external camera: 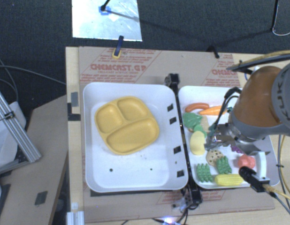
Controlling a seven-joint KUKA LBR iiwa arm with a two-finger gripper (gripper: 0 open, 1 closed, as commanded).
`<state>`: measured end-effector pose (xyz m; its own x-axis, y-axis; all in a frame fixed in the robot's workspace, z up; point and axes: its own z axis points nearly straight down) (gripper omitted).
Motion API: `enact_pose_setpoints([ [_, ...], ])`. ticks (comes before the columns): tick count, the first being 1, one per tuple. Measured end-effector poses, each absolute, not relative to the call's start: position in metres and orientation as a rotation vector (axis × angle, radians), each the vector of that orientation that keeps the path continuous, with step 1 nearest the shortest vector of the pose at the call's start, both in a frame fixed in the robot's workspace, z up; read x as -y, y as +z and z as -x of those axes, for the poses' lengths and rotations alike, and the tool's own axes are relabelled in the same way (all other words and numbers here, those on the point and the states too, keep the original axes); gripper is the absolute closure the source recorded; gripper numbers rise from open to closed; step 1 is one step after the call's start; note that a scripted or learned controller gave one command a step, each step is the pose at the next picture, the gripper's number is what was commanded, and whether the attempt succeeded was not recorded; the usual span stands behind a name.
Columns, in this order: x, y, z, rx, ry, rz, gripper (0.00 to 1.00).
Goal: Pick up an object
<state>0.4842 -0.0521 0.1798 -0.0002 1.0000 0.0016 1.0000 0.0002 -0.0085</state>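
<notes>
Directly beneath the gripper (215, 141), toy food crowds the right bin (192, 93): a yellow potato-like piece (197, 143) beside it, a cookie (213, 157) just below. Nothing appears lifted yet; its grasp state cannot be told.

You are looking at a robotics lab test cell. Two white bins (131, 184) sit on a protective board (149, 64) printed CHEMCAST GP. Left of the bins stands an aluminium frame (16, 132), with loose cables (23, 76) behind it.
</notes>
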Motion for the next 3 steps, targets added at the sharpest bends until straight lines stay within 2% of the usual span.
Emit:
enact_pose_setpoints([
  [1,-0.024,0.184,-0.487,2.234,-0.005,2.207,1.0],
  [2,-0.073,0.23,-0.487,2.234,-0.009,2.211,1.0],
  [3,-0.113,0.209,-0.486,2.229,0.0,2.211,1.0],
])
